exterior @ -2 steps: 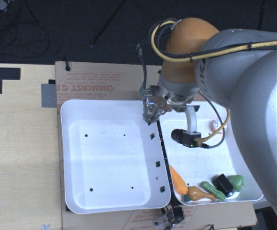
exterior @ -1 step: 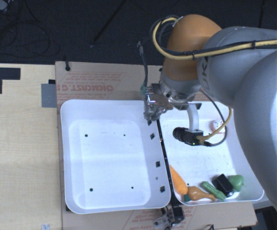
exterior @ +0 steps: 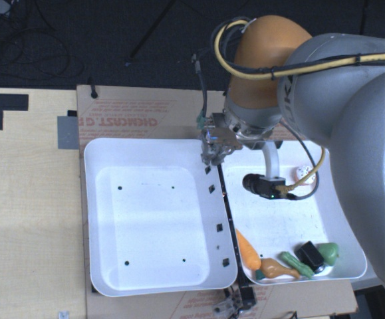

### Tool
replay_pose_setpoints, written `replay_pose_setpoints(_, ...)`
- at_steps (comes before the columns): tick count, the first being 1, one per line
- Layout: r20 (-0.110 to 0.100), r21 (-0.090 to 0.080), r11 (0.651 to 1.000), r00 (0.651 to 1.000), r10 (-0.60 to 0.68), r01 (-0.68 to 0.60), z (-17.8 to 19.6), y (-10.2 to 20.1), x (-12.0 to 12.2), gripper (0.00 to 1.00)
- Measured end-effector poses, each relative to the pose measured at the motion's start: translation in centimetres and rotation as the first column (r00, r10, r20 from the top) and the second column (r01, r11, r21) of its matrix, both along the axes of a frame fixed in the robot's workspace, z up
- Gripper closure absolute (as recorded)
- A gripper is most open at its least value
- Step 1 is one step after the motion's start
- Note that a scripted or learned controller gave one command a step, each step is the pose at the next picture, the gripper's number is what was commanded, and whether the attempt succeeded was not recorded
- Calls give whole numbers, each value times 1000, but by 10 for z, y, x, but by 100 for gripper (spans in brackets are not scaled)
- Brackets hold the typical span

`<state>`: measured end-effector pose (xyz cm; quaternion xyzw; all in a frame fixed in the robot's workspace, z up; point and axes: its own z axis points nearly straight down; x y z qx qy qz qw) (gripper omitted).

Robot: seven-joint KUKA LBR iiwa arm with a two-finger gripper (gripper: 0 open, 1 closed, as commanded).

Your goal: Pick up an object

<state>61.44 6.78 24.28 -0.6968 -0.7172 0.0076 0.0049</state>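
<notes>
Reaching in from the right, the grey arm (exterior: 338, 105) with its orange band (exterior: 268, 52) hangs over the seam between the two white bins, and a yellow cable loops around the orange section. Its claw (exterior: 213, 148) sits low over the back end of the divider, right at the inner rim where the bins meet; whether it stands wide or narrow cannot be told from this angle, and nothing can be seen between its tips. A dark, rounded part with a small green light (exterior: 265, 186) hangs beneath the wrist, above the floor of the right bin (exterior: 282, 228).

The objects to pick lie together in the near corner of the right bin, well apart from the claw. An orange carrot-shaped toy (exterior: 247, 248) lies along the inner wall, next to the divider. Just beside it is a tan, lumpy piece (exterior: 274, 268), then a green stick-like item (exterior: 294, 264), a black block (exterior: 310, 255) tilted against it, and a rounded green object (exterior: 328, 251) nearest the outer wall. A small white die-like item (exterior: 303, 172) rests apart from them, towards the back of the same bin.

The left bin (exterior: 99, 218) has a few dark dots on its floor. Both bins rest on a sheet of cardboard (exterior: 139, 115) with red printing, which lies on the pale wooden counter (exterior: 26, 218).
</notes>
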Motion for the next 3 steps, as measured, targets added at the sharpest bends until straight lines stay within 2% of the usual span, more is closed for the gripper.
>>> replay_pose_setpoints(1, 10, 4, 1000, 1000, -28, 28, -14, 24, -34, 100)
replay_pose_setpoints(2, 11, 3, 1000, 1000, -28, 28, -49, 42, -14, 100)
replay_pose_setpoints(3, 12, 5, 1000, 1000, -26, 26, -22, 57, -70, 100)
